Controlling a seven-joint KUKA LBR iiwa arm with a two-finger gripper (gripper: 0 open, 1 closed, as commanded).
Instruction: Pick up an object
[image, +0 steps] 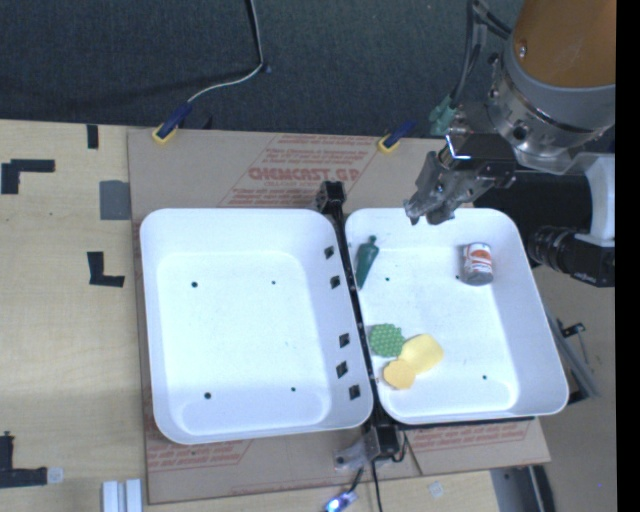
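**Readable text: one print on the cardboard**

You get just one legible mark here. The cardboard sheet (300, 170) under both bins carries red print w/ a diamond-shaped frame; the top line reads approx. "CHEMCAST GP", seen at a slant btwn the two clips at the sheet's far edge. The smaller red lines below it are too blurred for you to read. More red print shows on the sheet's near edge, below the right bin (520, 300), also too small to read. The small can (478, 263) in that bin has a red-and-white label, but you can't make out any letters on it.
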